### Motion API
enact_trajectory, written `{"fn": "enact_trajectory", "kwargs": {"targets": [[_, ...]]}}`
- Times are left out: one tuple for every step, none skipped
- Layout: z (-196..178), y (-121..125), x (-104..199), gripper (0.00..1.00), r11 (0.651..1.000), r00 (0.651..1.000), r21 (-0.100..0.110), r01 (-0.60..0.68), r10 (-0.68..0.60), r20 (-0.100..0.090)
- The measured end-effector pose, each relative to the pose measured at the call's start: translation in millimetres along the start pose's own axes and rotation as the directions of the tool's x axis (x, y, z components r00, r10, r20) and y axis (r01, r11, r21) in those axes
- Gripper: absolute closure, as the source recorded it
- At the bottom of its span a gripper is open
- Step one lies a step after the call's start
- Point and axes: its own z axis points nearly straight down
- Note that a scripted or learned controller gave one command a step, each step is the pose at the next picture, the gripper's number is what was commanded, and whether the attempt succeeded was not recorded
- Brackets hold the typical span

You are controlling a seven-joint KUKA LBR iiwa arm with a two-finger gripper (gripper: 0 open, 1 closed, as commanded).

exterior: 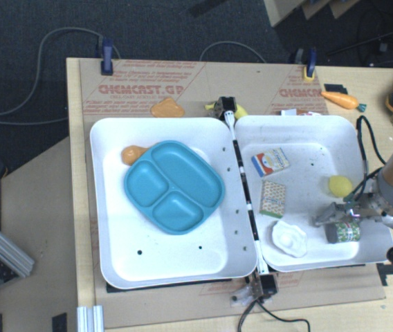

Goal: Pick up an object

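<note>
Landmark: right bin [307, 126], one of two shallow white bins on the worktop [183, 81].

Gripper [340, 220] sits low in the right bin's near right corner, arm entering from the right edge. Jaws: state not resolvable, metal parts blurred; cannot tell whether they are parted or closed.

A small dark greenish object [347, 233] lies directly under or against the gripper; whether it is between the jaws is unclear.

Other contents of the right bin: yellow ball [340, 184] just behind the gripper; white lumpy item [290, 238] towards the near left; patterned card [274, 198] near the centre; red, white and blue packet [270, 162] behind the card.

Left bin [113, 241] adjoins the right bin and holds a blue divided plate [174, 186] with an orange item [133, 155] touching the plate's far left edge.
</note>
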Motion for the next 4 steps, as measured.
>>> {"fn": "enact_trajectory", "kwargs": {"targets": [[-1, 79, 1, 0.0, 1.0, 1.0, -0.004, 0.005, -0.005, 0.001], [-1, 110, 1, 0.0, 1.0, 1.0, 0.0, 0.002, -0.002, -0.001], [-38, 110, -5, 0.0, 1.0, 1.0, -0.009, -0.002, 0.002, 0.011], [-1, 157, 1, 0.0, 1.0, 1.0, -0.004, 0.004, -0.004, -0.001]]}}
